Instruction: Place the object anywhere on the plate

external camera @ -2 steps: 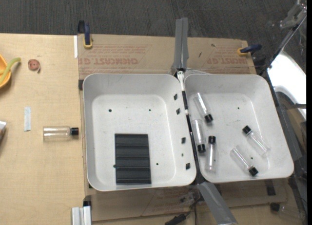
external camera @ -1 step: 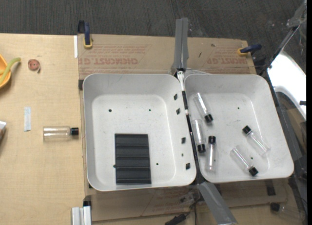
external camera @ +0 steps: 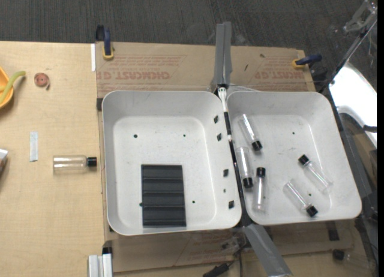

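Observation:
A black ribbed plate lies flat in the left bin, near its front wall. Several clear tubes with black caps lie loose in the right bin. One tube rests near the bin's left wall, with a second tube just below it. A third tube lies upright in the picture beside them. Two more tubes lie slanted toward the front right corner. All the tubes lie apart from the plate, in the other bin.
Both bins sit on cardboard held by clamps. On the wooden bench to the left lie a clear bottle, a small red disc and a yellow object. White and grey hardware stands at the right edge.

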